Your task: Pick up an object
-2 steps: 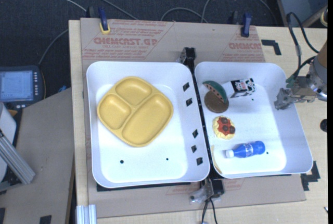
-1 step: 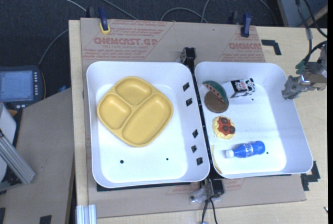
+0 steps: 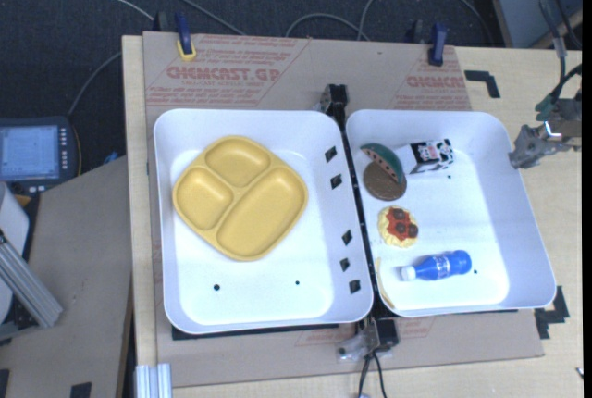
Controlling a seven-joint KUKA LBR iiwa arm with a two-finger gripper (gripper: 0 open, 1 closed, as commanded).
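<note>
The right bin (image 3: 518,230) holds four small things, all toward its left half. A blue bottle (image 3: 437,267) with a white cap lies on its side near the front edge, cap pointing left. Just behind it sits a small round yellow toy with red spots (image 3: 399,226), close to the bin's left wall. Further back lies a brown disc with a green rim (image 3: 383,174), tilted against that same wall, and just to its right is a small black-and-white toy (image 3: 431,155), near the disc but apart from it. The right half of this bin's floor is bare white. The left bin (image 3: 185,294) carries a yellow divided plate (image 3: 240,197) with three compartments, lying flat toward the back left. The two bins meet along a dark strip with black clips. The gripper (image 3: 532,146) hangs at the far right, just outside the right bin's back right corner, well apart from all four things and holding none of them; whether it is spread or closed I cannot tell. Both bins rest on a brown board (image 3: 240,63) clamped at the back.
</note>
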